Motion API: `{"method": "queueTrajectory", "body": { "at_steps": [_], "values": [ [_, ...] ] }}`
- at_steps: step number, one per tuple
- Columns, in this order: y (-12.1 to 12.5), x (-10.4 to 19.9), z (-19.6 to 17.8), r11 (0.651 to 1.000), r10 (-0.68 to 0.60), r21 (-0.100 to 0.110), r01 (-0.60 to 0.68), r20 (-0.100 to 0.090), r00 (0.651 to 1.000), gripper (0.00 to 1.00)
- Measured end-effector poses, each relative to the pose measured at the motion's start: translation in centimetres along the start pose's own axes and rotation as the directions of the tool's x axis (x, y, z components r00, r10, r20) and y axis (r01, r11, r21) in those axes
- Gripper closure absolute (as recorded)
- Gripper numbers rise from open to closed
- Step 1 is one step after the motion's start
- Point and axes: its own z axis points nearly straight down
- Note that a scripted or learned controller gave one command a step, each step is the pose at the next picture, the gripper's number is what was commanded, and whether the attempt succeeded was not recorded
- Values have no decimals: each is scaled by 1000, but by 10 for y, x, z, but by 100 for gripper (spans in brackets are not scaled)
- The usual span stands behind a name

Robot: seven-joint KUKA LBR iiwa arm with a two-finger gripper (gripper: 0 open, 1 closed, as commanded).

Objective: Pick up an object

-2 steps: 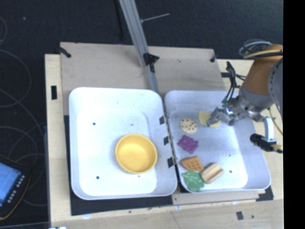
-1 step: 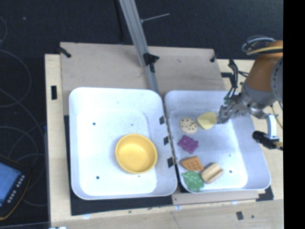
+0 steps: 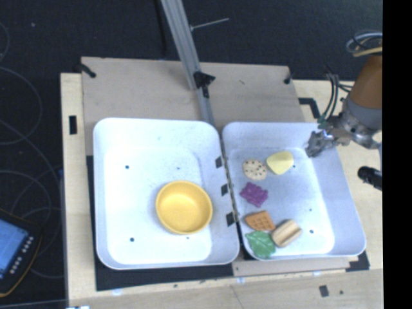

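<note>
- Nearest the camera, at the lower edge of the right bin (image 3: 335, 172): a green leafy piece (image 3: 260, 243) in the bottom corner by the divider, touching or just beside a tan bread-roll-shaped piece (image 3: 286, 232) on its right.
- Orange waffle-like piece (image 3: 259, 221) just above the green one, close to the roll.
- Purple block (image 3: 253, 194) sits mid-bin, near the left wall.
- Round speckled cookie (image 3: 255, 168) above the purple block; pale yellow wedge (image 3: 280, 163) just beside it to the right, apparently a small gap between them.
- Left bin (image 3: 129, 147): one yellow bowl (image 3: 184, 206), upright, lower right part of that bin, apart from the walls.
- Arm enters at the right of the frame, orange band (image 3: 368, 85) visible in the upper right; grey wrist below it.
- Gripper (image 3: 315, 143) is over the upper right part of the right bin, to the right of and slightly above the yellow wedge, apart from it. Nothing visible between its fingers. Finger spacing: cannot tell, too small and blurred.
- All six right-bin items and the bowl lie on the bin floors, none lifted.
- Both bins sit side by side on the table (image 3: 257, 82); a grey metal rail (image 3: 183, 37) runs diagonally from the top of the frame to the gap between the bins.
</note>
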Motion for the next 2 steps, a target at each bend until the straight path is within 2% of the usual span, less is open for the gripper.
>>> {"method": "queueTrajectory", "body": {
  "at_steps": [2],
  "values": [
    [-1, 14, -112, 1000, -7, -2, 7, 0, 1000, 100]
  ]
}}
